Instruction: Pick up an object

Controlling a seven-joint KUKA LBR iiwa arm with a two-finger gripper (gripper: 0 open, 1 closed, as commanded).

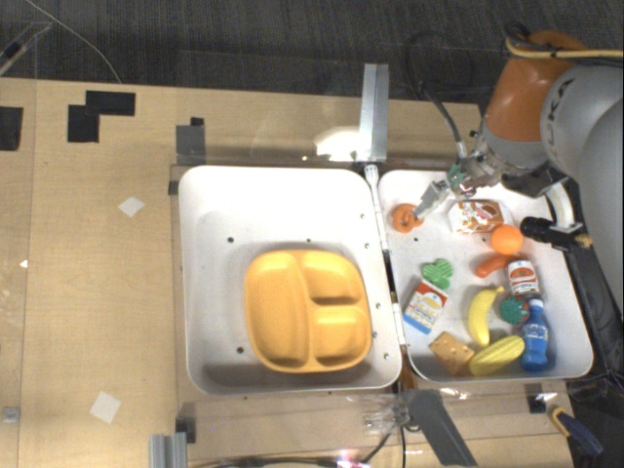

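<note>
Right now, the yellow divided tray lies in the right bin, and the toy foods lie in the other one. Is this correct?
Not quite. The camera view shows the yellow divided tray in the left bin; the toy foods, such as the banana, lie in the right bin.

The left bin [200,291] is plain white and holds a yellow divided tray [307,308]; the right bin [575,349], beside it, is the same white. In the right bin, a small orange ring [405,216] lies nearest the tray, then a green piece [438,271] over a red-and-white carton [425,306], a tan cracker [449,349], two yellow bananas [482,316], a blue bottle [534,339] with a red-and-white one [523,278] above it, an orange ball [506,240] and a white packet [477,216] printed red. The arm [575,96] over that bin is grey with an orange band [522,91], and the bench [88,291] is pale wood with black patches [99,111].
</note>
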